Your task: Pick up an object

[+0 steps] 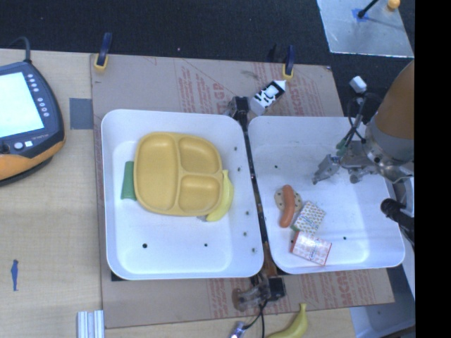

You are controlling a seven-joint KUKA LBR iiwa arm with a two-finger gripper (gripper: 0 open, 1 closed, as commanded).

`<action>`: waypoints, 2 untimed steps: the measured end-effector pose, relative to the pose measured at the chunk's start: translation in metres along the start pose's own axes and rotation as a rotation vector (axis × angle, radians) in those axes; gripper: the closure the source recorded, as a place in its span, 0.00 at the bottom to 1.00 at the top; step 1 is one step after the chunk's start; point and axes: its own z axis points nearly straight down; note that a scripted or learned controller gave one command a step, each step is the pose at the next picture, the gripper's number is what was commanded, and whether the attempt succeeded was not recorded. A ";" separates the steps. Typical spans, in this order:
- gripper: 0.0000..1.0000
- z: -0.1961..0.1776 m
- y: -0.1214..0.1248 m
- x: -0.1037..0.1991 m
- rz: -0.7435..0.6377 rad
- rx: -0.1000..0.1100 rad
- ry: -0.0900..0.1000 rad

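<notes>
The arm [394, 118] showed as a bulky rounded body, its upper part orange-brown and the lower part grey, with a paler grey collar beneath it. From that collar a cluster of metal-grey brackets and fittings stuck out, angular and uneven. The pincer [340, 169] was made of slim grey metal pieces with pointed ends. A thin dark cable ran up from the wrist fittings to a small white block with a dark face. Below the wrist sat a black rounded part, glossy along its edge. A faint green fleck marked the metalwork close to the cable
</notes>
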 end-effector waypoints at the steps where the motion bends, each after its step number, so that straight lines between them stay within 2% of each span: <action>1: 0.00 0.029 -0.015 0.059 -0.002 -0.002 -0.001; 2: 0.00 0.068 -0.019 0.066 0.000 0.000 0.000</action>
